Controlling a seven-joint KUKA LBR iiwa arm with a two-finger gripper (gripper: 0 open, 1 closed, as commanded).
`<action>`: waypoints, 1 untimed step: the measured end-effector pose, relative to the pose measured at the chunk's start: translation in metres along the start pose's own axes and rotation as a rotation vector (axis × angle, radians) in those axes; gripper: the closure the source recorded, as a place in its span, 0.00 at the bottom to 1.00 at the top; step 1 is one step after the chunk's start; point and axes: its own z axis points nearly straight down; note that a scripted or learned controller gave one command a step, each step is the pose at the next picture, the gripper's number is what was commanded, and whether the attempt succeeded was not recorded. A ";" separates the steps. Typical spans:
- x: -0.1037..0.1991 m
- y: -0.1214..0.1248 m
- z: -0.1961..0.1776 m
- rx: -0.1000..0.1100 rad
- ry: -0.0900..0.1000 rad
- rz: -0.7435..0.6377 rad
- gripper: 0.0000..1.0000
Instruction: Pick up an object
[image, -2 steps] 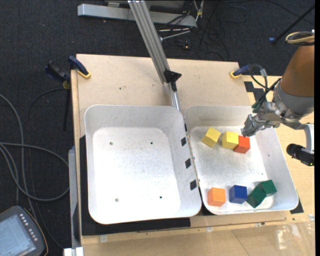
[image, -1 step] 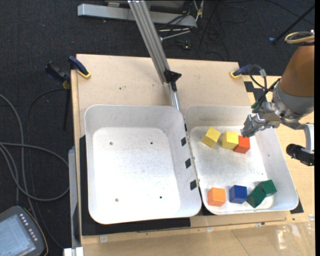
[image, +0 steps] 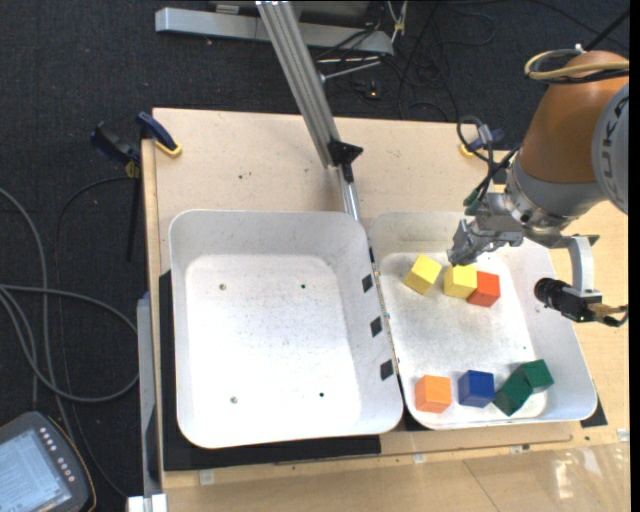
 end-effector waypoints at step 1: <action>0.064 0.000 0.002 0.003 0.001 -0.002 1.00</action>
